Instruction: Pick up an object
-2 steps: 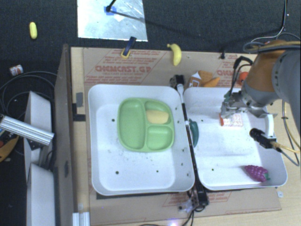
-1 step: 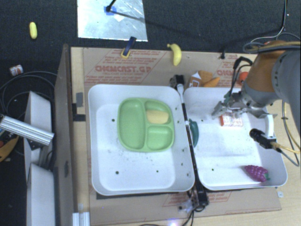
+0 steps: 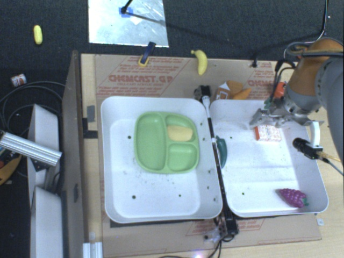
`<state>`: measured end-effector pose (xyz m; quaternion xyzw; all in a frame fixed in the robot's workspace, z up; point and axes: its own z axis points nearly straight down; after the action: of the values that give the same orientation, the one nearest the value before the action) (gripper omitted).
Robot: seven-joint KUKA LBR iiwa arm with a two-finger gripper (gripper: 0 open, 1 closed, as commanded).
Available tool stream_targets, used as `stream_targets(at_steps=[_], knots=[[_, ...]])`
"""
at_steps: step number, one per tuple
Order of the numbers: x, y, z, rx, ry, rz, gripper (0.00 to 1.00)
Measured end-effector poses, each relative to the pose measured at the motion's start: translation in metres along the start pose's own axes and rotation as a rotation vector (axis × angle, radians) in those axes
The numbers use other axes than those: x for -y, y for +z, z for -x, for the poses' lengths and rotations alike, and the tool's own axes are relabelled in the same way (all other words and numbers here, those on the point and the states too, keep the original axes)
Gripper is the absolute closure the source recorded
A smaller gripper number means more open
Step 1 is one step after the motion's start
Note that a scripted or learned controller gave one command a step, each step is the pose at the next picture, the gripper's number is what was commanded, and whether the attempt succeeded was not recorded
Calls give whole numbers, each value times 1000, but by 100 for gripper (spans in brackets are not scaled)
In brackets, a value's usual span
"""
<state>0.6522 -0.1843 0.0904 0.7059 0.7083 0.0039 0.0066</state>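
My gripper (image 3: 267, 118) hangs over the back of the right bin (image 3: 258, 171), near its right side. A small red-and-white box (image 3: 267, 134) lies flat on the bin floor directly below and in front of the gripper, very close to it. Whether the two touch cannot be made out. A purple bunch of grapes (image 3: 292, 197) rests in the right bin's front right corner. A teal object (image 3: 221, 149) lies against that bin's left wall. In the left bin (image 3: 123, 198) sits a green divided plate (image 3: 156, 144) with a yellow item (image 3: 179, 133) in its back right compartment.
Behind the bins, on the cardboard, lie a yellow banana (image 3: 200, 62), an orange item (image 3: 239, 93) and a yellow-and-blue clamp (image 3: 146, 55). The ridge between the bins (image 3: 214, 155) runs front to back. The arm's grey body (image 3: 322, 85) looms at the right.
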Motion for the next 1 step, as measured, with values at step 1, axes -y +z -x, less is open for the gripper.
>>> stream_targets(at_steps=[1], knots=[[-3,-14,-1,4,-5,10,100]])
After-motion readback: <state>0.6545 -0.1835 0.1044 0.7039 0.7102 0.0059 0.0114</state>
